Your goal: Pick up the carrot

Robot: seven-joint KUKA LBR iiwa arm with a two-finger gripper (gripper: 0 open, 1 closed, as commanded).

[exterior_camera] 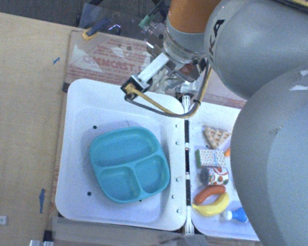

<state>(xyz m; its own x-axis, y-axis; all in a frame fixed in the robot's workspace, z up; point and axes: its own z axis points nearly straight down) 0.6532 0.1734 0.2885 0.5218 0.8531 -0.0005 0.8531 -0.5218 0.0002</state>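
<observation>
Reaching the carrot [210, 193] well calls for a move across into the right bin [191, 155], then a descent square to its long axis, since it appears to rest on the banana [214, 207] and could roll. Camera view: the carrot, as I take the orange-red piece to be, lies near that bin's lower left corner. The gripper [164, 80] hangs over the left bin's [75, 135] upper edge, near its right corner, wrist tilted; spread or closed, cannot tell.
</observation>
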